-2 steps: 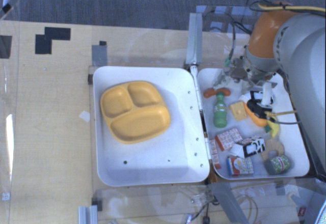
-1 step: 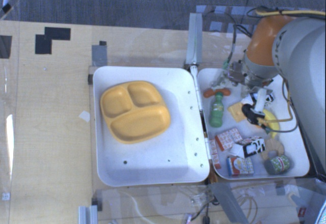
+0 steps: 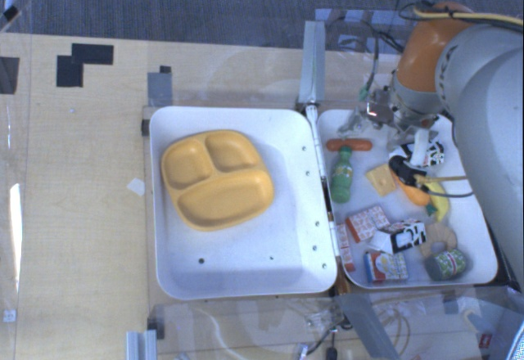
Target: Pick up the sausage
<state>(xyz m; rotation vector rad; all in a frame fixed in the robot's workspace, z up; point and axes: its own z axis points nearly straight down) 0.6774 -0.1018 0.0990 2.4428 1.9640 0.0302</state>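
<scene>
sausage lies at the back of the right bin, just left of the gripper

left bin (image 3: 246, 268) holds a yellow divided plate (image 3: 217, 178). in the right bin (image 3: 483, 268) the sausage (image 3: 348, 145) runs left-right above a green bottle (image 3: 341, 174), with cheese (image 3: 381, 179) and cartons (image 3: 385, 244) nearby. the gripper (image 3: 378, 114) hangs near it, just up and right; open or clenched, cannot tell.

yellow divided plate (image 3: 217, 178) in left bin (image 3: 246, 268), green bottle (image 3: 341, 173)
</scene>
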